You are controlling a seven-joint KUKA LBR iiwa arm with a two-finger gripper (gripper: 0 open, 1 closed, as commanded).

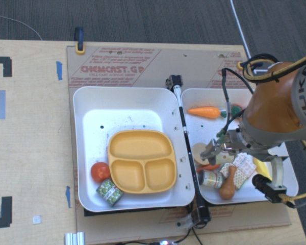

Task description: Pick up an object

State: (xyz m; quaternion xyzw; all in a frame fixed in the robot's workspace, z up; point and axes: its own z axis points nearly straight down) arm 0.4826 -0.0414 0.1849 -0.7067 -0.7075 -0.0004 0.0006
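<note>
Seemingly mid-descent, the pincer (212,150), whose opening I cannot tell, hovers over the right shallow white plastic bin (290,180), just above a small glass jar (210,178), so the next move calls for closing.

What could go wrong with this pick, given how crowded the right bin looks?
1. The gripper hangs over a tight heap in the right white bin: a small glass jar, a brown pear-shaped piece and a white patterned packet touch, so it may nudge or clip several.
2. The heap sits near the bin's left wall, so a finger could strike it.
</note>
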